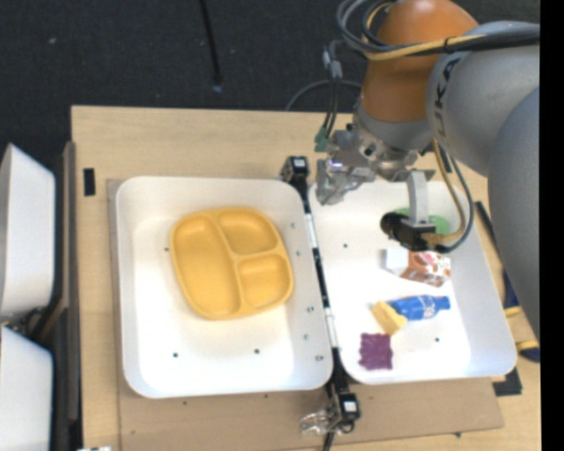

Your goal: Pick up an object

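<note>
floor: dark, speckled, cables running across it above the bench
bench [94, 139]: light wood top, two shallow white bins side by side, touching along a black centre seam
left bin [141, 346]: holds a yellow tray [231, 262] with three compartments, tilted a bit, sitting mid-bin
right bin [470, 336]: holds the small items, all in its right half
green item [436, 225]: near the bin's upper right, partly under a black part of the arm
carton [419, 266]: white and red-brown, lying flat, just below the green item
blue tube [419, 306]: lying sideways, white cap end to the right
yellow block [387, 318]: touching the tube's left end
purple piece [376, 350]: ragged edge, just below the yellow block, apart from it
arm [423, 54]: grey with orange band, in from the right, over the right bin's upper edge
gripper [343, 178]: above the right bin's upper left corner; can't tell how it's set, nothing seen in it
</note>
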